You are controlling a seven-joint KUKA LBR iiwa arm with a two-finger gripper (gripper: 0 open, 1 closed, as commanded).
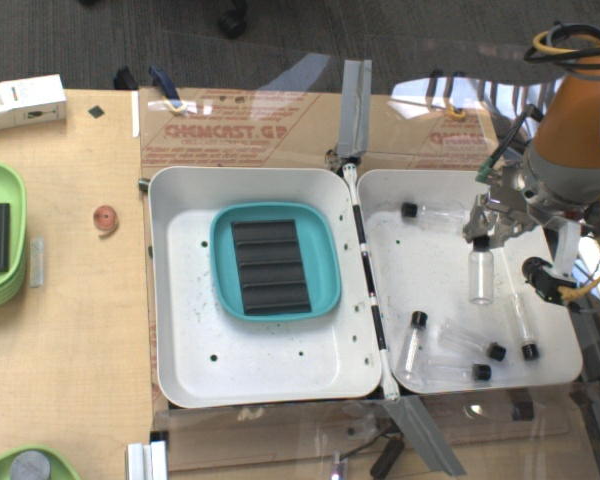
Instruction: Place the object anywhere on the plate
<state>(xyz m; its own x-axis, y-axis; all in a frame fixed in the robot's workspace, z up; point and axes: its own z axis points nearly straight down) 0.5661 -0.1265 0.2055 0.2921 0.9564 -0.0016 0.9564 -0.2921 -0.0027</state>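
Note:
A teal plate (223, 268) sits in the left white bin (180, 358), with a black ridged insert (270, 265) lying on it. My gripper (481, 234) is over the upper middle of the right bin (565, 373). A clear plastic tube (480, 278) hangs straight down from its tip, its upper end caught between the shut fingers. The tube's lower end is above the bin floor, well to the right of the plate.
Several more clear tubes with black caps lie in the right bin: one near the back (432, 213), one at the front left (411, 343), others along the front right (495, 352). A grey divider (368, 268) separates the bins. Green trays (0, 233) stand at far left.

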